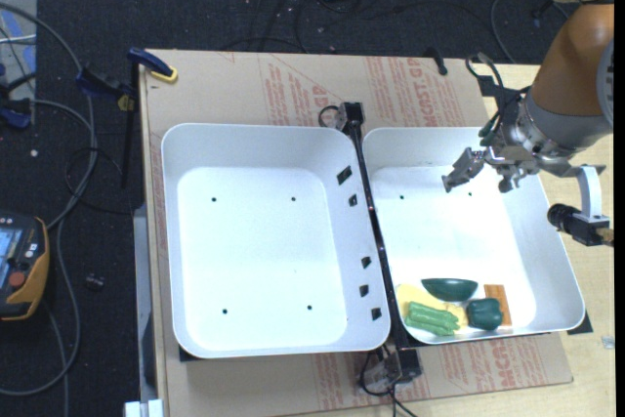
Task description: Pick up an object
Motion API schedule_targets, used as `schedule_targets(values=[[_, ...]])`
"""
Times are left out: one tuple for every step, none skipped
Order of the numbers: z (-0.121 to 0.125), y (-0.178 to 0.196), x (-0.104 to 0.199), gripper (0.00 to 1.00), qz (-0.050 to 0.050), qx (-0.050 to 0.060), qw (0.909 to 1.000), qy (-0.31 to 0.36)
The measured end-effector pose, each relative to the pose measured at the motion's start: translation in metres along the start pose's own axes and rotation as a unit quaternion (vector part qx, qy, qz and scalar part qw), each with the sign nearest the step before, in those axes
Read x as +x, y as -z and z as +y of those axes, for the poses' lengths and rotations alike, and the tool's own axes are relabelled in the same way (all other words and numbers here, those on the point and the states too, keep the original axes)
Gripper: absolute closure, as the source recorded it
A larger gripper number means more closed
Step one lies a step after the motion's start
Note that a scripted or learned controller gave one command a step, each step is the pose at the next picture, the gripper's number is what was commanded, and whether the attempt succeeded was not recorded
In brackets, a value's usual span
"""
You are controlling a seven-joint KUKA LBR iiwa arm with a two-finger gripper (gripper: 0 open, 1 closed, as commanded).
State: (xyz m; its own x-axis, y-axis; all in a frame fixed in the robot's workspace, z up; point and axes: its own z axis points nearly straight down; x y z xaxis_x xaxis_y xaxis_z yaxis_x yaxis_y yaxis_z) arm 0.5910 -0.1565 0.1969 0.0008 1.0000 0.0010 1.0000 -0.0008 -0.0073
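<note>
Several small objects lie bunched in the near corner of the right bin (547, 239): a dark green bowl-shaped piece (449, 288), a light green ridged piece (432, 317), a teal-green lump (485, 312), a yellow piece (418, 294) and an orange-brown block (497, 293). My gripper (483, 176) hangs over the far part of that bin, well away from the pile. Its two fingers are spread apart, open, with nothing between them.
The left bin (171, 210) sits beside the right one, with a black divider with clips (363, 210) between them. The arm's orange band (576, 44) enters from the right. Cables and a blue-yellow clamp (151, 63) lie beyond the bench's far edge.
</note>
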Motion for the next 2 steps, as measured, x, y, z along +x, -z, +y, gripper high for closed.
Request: schedule_targets(values=[[0.002,0.004,0.000,0.00,0.000,-0.004,1.0000,0.000],[0.002,-0.059,0.000,0.00,0.000,-0.001,1.0000,0.000]])
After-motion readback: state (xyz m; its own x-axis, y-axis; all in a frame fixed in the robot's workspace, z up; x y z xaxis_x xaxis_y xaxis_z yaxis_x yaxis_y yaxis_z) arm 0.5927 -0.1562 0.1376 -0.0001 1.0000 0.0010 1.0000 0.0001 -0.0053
